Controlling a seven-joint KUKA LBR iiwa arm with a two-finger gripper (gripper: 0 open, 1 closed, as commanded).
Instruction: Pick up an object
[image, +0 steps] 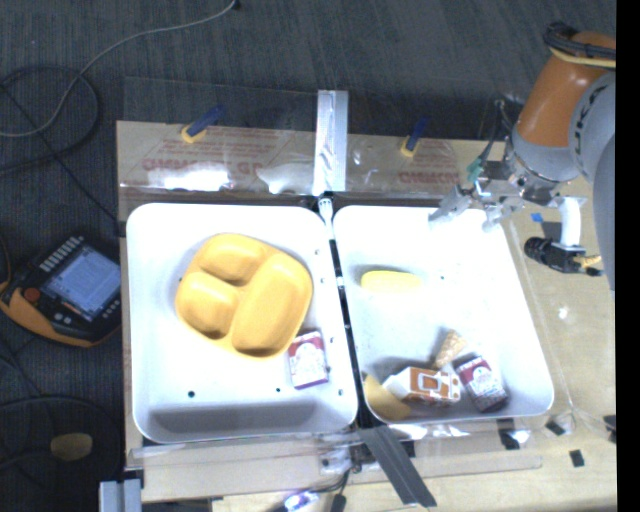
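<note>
We judge the pick as not yet begun: every object lies in the bins. Our claw (478, 203) hovers above the back right corner of the right bin (520, 300), holding nothing; how far it is open we cannot tell. Nearest it in that bin lies a pale yellow oval piece (390, 280); small packets (440, 383) crowd the bin's front edge. The left bin (150, 300), beside it, carries a large yellow moulded piece (243, 292).

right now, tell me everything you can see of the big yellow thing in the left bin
The big yellow thing is a glossy, plastic-looking piece with three rounded lobes, like a sectioned tray turned over. It lies flat on the floor of the left bin, toward its middle. A small red-and-white packet sits against its lower right edge.
</note>
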